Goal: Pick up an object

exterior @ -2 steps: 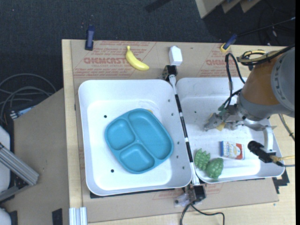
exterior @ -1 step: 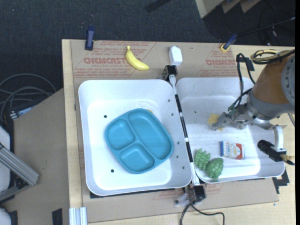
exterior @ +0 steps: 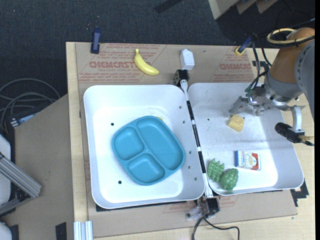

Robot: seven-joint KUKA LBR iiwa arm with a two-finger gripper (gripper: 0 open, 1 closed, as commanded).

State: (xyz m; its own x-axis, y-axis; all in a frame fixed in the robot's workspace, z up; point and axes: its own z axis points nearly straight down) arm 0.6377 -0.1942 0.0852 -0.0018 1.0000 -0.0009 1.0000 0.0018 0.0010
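The tabletop is pale board printed with red lettering, set on dark carpet, with grey cables coiled on the floor to the left; two white bins sit side by side on it; the left bin holds a blue three-part tray; the right bin holds a yellow block, a small red, white and blue box and two green knobbly pieces in its near left corner; a banana lies on the board behind the left bin, with a small white thing near it; the yellow block is a pale, cheese-like wedge lying on the floor of the right bin, toward its back; the hand is low in the right bin, just above and right of the block, close to it; whether its fingers are spread or closed, or touch the block, I cannot tell.
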